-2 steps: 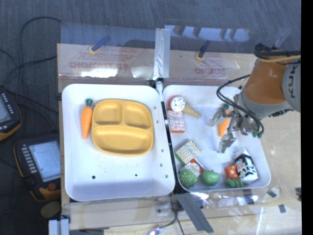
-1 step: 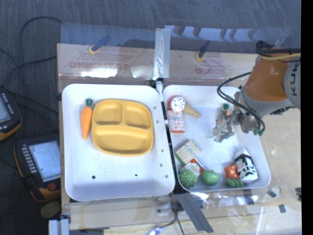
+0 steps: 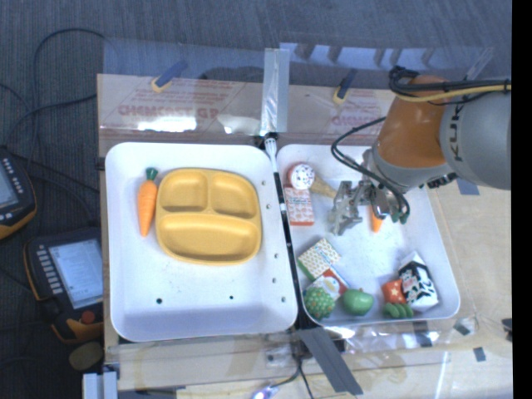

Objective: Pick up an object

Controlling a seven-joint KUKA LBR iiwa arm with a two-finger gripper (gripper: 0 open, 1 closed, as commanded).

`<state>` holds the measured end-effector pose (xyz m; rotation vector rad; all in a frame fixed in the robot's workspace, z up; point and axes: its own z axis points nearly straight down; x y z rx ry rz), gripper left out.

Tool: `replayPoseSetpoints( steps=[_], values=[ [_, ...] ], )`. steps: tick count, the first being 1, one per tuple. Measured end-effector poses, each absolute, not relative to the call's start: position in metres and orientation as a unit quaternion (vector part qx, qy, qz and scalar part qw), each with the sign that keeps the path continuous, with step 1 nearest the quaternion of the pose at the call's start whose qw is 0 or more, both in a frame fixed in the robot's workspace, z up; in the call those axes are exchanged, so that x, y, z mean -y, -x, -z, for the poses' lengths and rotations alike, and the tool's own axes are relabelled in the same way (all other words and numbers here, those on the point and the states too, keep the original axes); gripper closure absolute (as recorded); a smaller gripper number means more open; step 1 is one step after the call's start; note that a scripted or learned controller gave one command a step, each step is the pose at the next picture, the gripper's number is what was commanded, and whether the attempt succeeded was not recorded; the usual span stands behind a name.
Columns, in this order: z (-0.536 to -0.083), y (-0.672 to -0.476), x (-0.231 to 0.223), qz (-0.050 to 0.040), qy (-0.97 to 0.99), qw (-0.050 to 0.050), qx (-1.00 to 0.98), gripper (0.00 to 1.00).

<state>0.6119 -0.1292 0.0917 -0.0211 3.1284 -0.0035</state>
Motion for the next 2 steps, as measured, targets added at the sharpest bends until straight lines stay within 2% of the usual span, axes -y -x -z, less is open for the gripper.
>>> replayPoseSetpoints(
  steps=[1, 2],
  values=[
    [-0.117, -0.590, 0.210, 0.0012, 0.103, 0.002, -0.995, 1.00],
    [-0.090, -0.633, 0.223, 0.0003, -0.019, 0.005, -1.000, 1.00]
  ],
)
